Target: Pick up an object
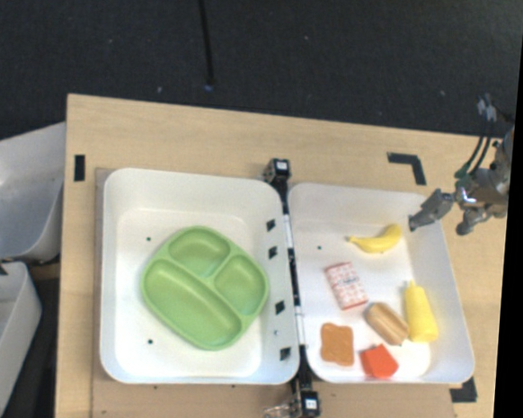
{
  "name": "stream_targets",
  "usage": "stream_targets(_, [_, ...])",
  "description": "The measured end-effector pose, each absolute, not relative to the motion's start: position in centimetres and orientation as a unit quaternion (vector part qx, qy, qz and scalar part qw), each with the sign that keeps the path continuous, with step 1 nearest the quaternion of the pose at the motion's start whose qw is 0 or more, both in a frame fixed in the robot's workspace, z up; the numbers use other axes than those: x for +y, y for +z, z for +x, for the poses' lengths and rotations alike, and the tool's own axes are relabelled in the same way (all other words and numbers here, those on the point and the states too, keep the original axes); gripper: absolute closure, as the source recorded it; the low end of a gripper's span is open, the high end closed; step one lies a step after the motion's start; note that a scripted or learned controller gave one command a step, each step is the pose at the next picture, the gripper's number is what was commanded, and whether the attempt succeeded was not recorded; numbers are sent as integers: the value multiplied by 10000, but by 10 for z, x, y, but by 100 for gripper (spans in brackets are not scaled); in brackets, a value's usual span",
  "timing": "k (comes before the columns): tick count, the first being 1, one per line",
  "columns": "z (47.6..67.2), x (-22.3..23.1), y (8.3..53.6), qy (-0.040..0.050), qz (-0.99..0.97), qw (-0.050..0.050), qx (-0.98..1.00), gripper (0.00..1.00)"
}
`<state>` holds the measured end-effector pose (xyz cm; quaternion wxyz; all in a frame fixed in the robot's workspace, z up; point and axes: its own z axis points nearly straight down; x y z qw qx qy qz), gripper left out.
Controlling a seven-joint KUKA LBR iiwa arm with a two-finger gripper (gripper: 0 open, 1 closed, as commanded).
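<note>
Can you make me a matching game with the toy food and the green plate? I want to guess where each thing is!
Things:
1. green plate
2. banana
3. red block
4. corn cob

Places:
A. near corner of the right bin, beside the orange toast
B. alone in the left bin
C. far part of the right bin, closest to the end effector
D. right bin, by its right wall, next to the brown roll

Pairs: 1-B, 2-C, 3-A, 4-D
</note>
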<state>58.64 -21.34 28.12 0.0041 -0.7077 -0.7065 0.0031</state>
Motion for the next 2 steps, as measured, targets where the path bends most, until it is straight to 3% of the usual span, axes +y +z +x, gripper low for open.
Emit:
stream_targets(1, [588, -213, 288, -3, -7070, -9, -7072, 0])
stream_targets(2, [592, -205, 238, 13, -7058, 9, -7084, 0])
